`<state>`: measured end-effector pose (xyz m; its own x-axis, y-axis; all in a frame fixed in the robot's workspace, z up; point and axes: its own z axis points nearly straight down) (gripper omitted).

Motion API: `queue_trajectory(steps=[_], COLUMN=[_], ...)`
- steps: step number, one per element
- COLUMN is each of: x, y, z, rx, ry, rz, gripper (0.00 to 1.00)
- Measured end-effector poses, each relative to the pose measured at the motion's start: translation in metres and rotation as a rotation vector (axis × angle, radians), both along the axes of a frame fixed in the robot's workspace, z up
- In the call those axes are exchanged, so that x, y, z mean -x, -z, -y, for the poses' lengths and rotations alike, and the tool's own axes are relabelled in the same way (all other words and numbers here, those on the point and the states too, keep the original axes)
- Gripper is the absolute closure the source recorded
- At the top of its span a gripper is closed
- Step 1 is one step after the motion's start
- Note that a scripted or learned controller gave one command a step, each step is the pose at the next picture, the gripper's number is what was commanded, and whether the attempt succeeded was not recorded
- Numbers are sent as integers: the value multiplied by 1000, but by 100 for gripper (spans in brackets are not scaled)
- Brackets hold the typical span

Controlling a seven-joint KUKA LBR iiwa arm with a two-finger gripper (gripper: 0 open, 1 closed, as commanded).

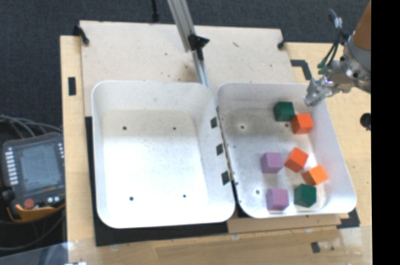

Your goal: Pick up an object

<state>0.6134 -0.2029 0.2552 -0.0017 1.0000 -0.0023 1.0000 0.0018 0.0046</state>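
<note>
While fingers (314,95) hover at right bin (250,210) far rim, grip state unclear, blocks (284,110) crowd rt side.

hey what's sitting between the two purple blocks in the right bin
Nothing. In the camera view, bare white bin floor separates the upper purple block from the lower purple block.

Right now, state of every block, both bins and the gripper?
Gripper: above right bin's far rim, holding nothing visible.
Green blocks: resting in right bin.
Orange blocks: resting in right bin.
Purple blocks: resting in right bin.
Right bin: holds seven blocks.
Left bin: upright.
</note>
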Motion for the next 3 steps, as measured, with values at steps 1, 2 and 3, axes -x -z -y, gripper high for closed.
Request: queue_trajectory(steps=[1,2,3], x=[-1,2,11], y=[-8,-14,-17], z=[-51,-104,-156], rx=[-2,-4,-4], ry=[-5,-6,-6], rz=[-3,-4,-5], gripper=[100,100,100])
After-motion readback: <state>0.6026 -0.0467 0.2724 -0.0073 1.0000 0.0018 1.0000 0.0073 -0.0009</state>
